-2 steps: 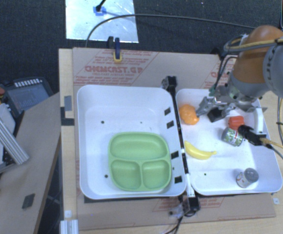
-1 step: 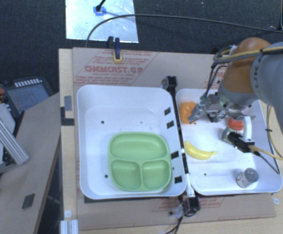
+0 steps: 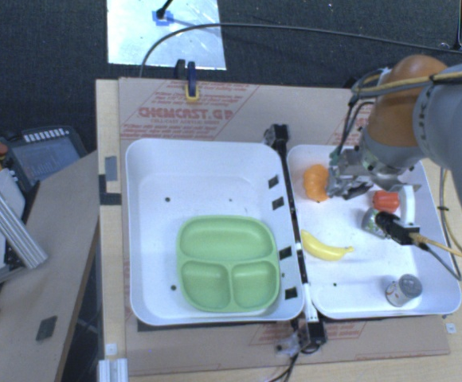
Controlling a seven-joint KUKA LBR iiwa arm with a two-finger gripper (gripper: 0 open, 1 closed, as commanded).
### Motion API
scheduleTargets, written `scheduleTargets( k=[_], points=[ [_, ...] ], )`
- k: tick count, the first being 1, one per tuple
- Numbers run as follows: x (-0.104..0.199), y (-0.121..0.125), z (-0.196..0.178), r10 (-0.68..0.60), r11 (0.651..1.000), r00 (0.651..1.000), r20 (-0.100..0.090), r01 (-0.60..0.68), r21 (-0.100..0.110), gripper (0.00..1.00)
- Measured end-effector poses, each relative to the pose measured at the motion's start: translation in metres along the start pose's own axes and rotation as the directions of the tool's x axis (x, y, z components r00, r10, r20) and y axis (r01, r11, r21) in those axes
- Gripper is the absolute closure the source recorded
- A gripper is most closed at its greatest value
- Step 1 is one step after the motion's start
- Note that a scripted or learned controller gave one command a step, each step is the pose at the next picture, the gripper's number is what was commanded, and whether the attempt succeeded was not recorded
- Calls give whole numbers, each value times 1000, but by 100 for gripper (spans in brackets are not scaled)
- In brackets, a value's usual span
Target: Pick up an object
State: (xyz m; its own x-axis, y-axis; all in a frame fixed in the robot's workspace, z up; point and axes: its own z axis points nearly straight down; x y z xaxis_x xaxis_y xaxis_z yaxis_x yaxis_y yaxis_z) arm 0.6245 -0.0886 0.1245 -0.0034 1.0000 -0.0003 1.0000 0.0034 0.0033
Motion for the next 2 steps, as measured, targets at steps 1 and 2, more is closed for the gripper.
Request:
scheduleTargets(
  k=[1, 2],
  points=[
    [-10, 2, -50, 3, 1000, 1000, 1, -3, -4, 100],
    [-7, 3, -115, -1, 1000, 1000, 1, 1, -6, 100]
  ],
)
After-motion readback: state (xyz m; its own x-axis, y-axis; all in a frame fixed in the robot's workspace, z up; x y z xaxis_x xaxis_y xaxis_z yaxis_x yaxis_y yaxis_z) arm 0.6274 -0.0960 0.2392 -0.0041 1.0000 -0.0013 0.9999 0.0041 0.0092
